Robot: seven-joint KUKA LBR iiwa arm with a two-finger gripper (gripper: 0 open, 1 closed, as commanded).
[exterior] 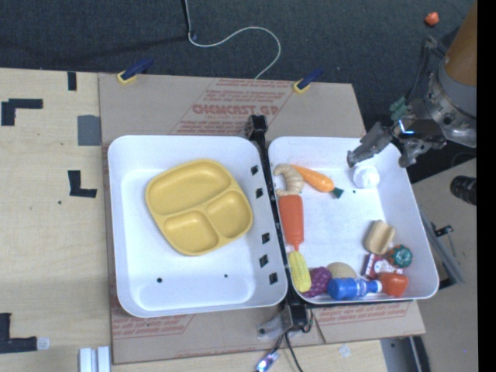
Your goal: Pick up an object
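Above the right bin's (415, 208) far corner your tool (382, 152) hangs with fingers spread and nothing between them, apparently poised over the small white object (366, 177) lying just beneath, inside that bin.

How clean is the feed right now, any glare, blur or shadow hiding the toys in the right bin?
Camera view: even, soft lighting; the right bin floor is bright but not blown out. The carrot and blue bottle read sharp enough. The gripper at the bin's upper right corner looks slightly soft, and the white object beneath it blends into the bin.
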